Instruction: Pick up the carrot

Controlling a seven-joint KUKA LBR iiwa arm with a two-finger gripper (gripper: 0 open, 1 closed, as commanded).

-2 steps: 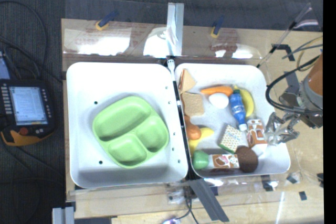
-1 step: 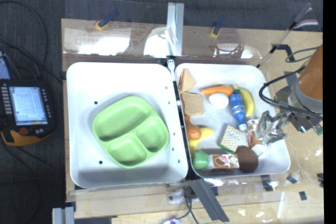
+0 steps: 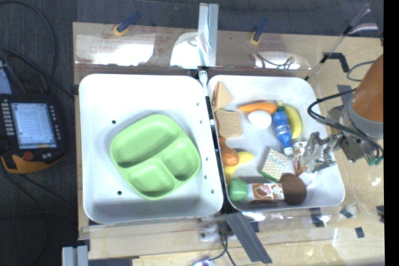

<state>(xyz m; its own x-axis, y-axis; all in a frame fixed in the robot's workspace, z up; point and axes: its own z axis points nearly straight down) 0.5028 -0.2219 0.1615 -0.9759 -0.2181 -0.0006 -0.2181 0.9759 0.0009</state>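
Note:
The carrot [image 3: 257, 107] is an orange stick lying across the far part of the right bin [image 3: 324, 193], just above a white egg [image 3: 259, 119]. My gripper [image 3: 313, 157] hangs over the right side of that bin, well to the right of and nearer than the carrot. Its metal fingers [image 3: 307, 154] stand apart with nothing between them, so it is open. They point left toward a patterned packet [image 3: 275, 164].
The right bin also holds a blue bottle [image 3: 282, 128], a banana [image 3: 295, 121], bread slices [image 3: 228, 123], an orange fruit [image 3: 230, 157], a green item [image 3: 237, 189], a brown ball [image 3: 293, 188] and a carton [image 3: 266, 191]. A green divided plate [image 3: 156, 154] lies in the left bin [image 3: 100, 106].

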